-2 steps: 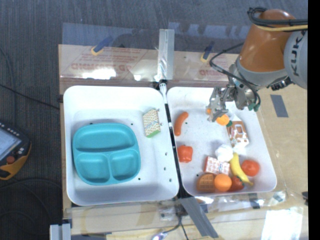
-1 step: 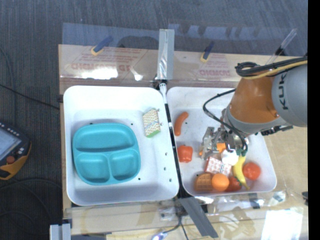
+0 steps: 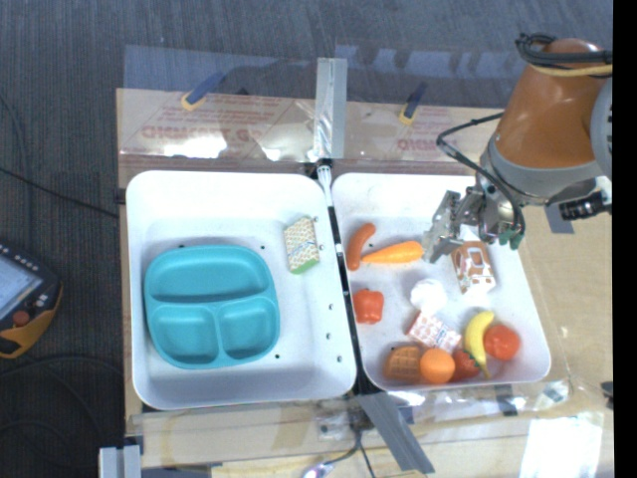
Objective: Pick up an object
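My gripper (image 3: 451, 233) hangs over the upper part of the right bin (image 3: 398, 199), open, with nothing between its fingers. Its tips are just right of the thick end of an orange carrot (image 3: 391, 254) and just above-left of a small red and white carton (image 3: 474, 268). Left of the carrot lies a red-orange sausage-shaped piece (image 3: 358, 244). A red pepper (image 3: 368, 305) and a white lump (image 3: 428, 294) lie lower in the bin.
The right bin's front corner is crowded with a pink and white box (image 3: 434, 331), banana (image 3: 478, 335), tomato (image 3: 503, 342), orange (image 3: 436, 364) and brown bun (image 3: 403, 361). The left bin (image 3: 199, 192) holds a teal divided plate (image 3: 210, 304) and a checked sponge (image 3: 301, 244).
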`<control>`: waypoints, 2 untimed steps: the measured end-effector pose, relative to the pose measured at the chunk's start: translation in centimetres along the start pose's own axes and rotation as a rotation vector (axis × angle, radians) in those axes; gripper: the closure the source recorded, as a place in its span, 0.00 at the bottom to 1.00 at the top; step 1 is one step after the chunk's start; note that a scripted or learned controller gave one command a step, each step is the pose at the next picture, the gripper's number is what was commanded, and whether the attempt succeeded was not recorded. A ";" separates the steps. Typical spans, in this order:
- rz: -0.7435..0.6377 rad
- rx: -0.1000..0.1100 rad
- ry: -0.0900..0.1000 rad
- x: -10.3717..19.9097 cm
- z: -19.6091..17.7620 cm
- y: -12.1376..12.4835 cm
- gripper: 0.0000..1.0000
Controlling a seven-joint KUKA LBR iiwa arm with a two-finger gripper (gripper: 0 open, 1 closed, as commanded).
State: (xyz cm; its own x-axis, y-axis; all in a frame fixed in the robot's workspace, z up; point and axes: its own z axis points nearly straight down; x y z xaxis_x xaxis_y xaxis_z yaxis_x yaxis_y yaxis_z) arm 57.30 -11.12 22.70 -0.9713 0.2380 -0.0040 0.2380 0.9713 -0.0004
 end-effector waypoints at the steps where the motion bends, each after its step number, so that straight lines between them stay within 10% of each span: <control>1: 0.126 0.001 0.000 -5.1 -1.2 -3.7 1.00; 2: 0.126 0.001 0.000 -5.1 -1.2 -3.7 0.00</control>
State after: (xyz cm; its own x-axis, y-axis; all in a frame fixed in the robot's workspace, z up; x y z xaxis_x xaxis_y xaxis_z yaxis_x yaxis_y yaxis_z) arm 61.40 -15.98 23.88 -0.9337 0.3580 -0.0039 0.3580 0.9337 -0.0010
